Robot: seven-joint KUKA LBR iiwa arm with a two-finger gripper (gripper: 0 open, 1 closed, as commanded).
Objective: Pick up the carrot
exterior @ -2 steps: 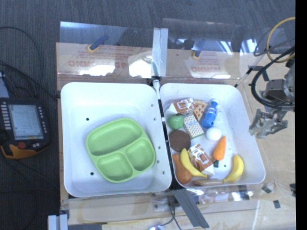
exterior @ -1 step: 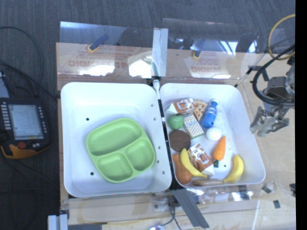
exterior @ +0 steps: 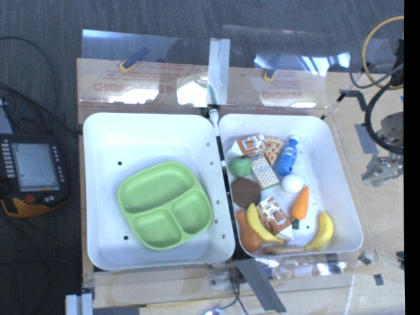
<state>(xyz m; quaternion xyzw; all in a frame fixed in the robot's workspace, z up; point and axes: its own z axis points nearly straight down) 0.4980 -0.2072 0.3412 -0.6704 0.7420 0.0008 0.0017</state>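
The carrot (exterior: 300, 203) is orange with a small green stem end and lies in the right bin (exterior: 341, 176), near its front right part. It rests between a white ball (exterior: 291, 184) and a yellow banana (exterior: 322, 231). My gripper (exterior: 383, 170) hangs outside that bin, over the bench to its right, well clear of the carrot. It looks small and grey at the end of the arm (exterior: 394, 130), with nothing seen in it.
The right bin also holds a blue bottle (exterior: 287, 156), a second banana (exterior: 254, 223), a brown round cookie (exterior: 245, 191), small cartons (exterior: 273, 215) and a green item (exterior: 241, 167). The left bin (exterior: 105, 143) bears a green divided plate (exterior: 166, 205).
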